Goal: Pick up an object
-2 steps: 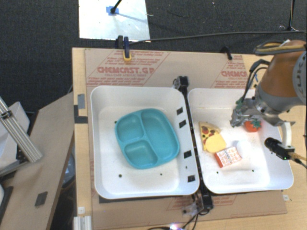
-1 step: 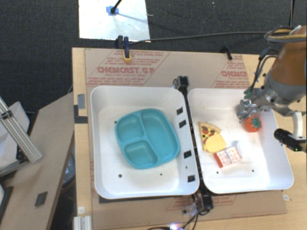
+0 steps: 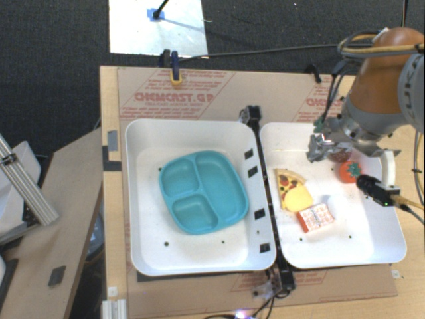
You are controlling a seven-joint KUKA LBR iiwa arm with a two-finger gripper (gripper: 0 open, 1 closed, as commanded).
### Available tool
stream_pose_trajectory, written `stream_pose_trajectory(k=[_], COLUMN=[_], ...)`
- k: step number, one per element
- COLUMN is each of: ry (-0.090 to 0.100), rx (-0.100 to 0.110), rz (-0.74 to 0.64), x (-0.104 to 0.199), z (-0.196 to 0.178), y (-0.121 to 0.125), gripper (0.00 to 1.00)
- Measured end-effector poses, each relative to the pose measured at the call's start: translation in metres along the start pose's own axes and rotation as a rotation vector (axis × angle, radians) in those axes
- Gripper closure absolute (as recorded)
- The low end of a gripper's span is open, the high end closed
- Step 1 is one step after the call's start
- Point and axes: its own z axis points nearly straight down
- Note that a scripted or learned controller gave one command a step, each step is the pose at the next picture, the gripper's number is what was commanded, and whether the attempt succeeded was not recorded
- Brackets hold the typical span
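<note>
In the right bin lie a pizza slice toy, a yellow piece touching it, and a small red and white box. A red tomato-like toy sits further right, partly behind the arm. My gripper hangs low over the bin's far part, left of the red toy and beyond the pizza slice. A dark reddish thing shows just beside its fingers; whether it is held is unclear.
The left bin holds a teal divided plate. Black clips run along the seam between the bins. A cable with a black plug trails from the arm over the right bin's right side. Cardboard lies under both bins.
</note>
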Motion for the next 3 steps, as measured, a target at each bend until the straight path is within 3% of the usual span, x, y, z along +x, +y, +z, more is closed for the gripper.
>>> stream_pose_trajectory(k=[3], ry=[0.000], rx=[0.002], rz=[0.001], x=[0.171], z=[0.012], y=[-0.007], gripper=[1.00])
